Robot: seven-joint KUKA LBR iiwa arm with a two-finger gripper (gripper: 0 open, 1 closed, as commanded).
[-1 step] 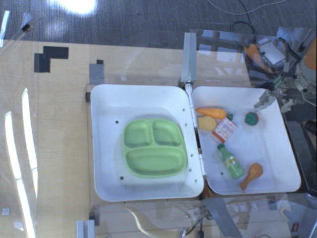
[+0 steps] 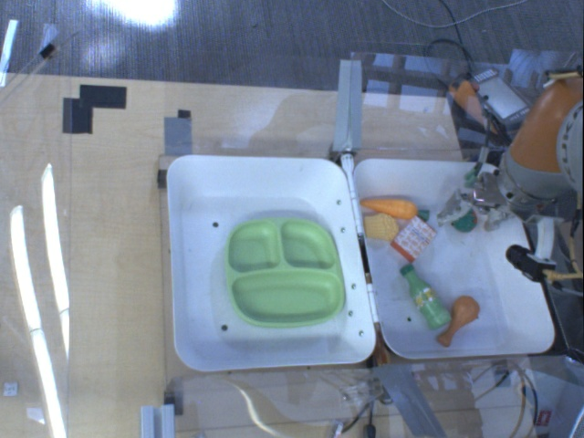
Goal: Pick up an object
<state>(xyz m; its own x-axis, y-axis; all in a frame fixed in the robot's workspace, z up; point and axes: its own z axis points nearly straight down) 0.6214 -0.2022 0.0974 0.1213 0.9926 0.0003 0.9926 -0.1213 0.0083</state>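
Note:
The right bin (image 2: 488, 267) holds several toys. An orange carrot (image 2: 391, 208) lies at its upper left, with a yellow corn piece (image 2: 381, 228) just below it. A red-and-white box (image 2: 415, 239) sits next to them. Lower down lie a green bottle (image 2: 425, 299) and a brown drumstick (image 2: 458, 318). My gripper (image 2: 473, 208) reaches in from the right and hangs low over the bin's upper right. A small teal object (image 2: 464, 221) shows right under its tip, partly hidden by it.
The left bin (image 2: 196, 245) holds a green divided plate (image 2: 285, 272). A metal divider (image 2: 347, 108) runs up from between the bins. Cables and clutter (image 2: 493, 99) sit behind the right bin, and the arm's black bracket (image 2: 538, 263) overhangs its right rim.

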